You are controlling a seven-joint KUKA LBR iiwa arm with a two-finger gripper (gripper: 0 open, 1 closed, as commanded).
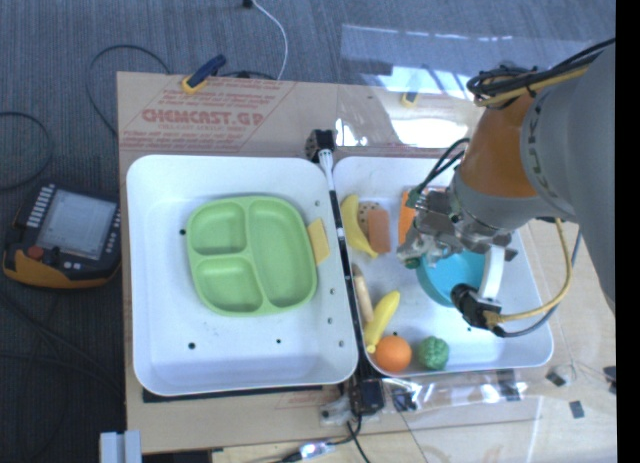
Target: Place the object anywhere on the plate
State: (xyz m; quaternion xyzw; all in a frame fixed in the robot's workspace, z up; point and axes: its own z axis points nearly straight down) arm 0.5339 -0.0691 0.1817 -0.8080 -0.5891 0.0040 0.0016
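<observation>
One label | "CHEMCAST.GP" on board point(205, 117); plate point(250, 255) in left bin; claw point(420, 251) state unclear

I see dark grey carpeted floor point(60, 11) around the brown paper-covered bench point(225, 116), a black-and-orange handheld control pendant point(62, 236) lying left, thin black cables point(120, 61) trailing nearby

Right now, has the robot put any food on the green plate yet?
Not yet. The green plate in the left bin has nothing on it. The gripper is down in the right bin, near the blue bowl. The bananas, orange and other food lie there; picking one and carrying it over is left.
</observation>
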